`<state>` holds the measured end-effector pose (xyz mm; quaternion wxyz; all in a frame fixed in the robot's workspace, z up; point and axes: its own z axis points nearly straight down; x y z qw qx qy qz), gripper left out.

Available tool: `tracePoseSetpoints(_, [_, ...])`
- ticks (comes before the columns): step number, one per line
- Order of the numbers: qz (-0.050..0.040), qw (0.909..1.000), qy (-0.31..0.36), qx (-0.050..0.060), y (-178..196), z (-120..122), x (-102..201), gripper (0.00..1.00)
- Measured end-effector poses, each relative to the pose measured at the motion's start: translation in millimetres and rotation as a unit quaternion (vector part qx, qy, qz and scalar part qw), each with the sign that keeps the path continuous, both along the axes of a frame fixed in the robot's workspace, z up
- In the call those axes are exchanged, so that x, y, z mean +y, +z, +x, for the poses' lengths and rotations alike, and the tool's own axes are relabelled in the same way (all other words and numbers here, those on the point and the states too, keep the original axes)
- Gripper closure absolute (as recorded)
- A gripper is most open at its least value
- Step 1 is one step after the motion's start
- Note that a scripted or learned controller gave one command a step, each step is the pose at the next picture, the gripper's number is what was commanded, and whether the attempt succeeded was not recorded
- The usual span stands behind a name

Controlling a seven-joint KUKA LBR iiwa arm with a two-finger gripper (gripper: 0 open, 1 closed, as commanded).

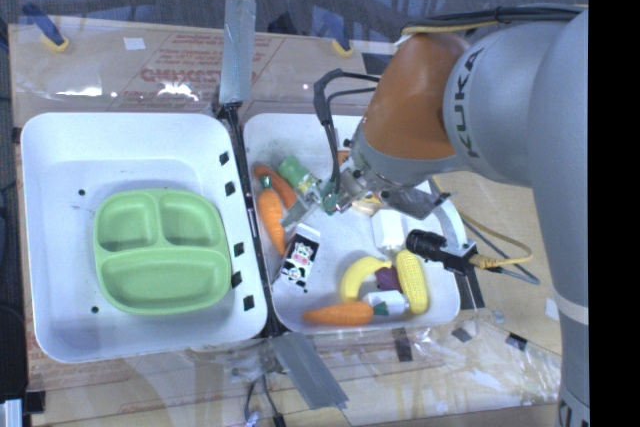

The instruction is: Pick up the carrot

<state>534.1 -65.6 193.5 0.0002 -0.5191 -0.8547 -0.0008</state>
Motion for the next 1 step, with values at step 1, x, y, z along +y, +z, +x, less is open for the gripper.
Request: tracePoseSetpoints(1, [-0.0002,1.0000,-0.008,0.003,-2.3,-1.8,28.4,0.00])
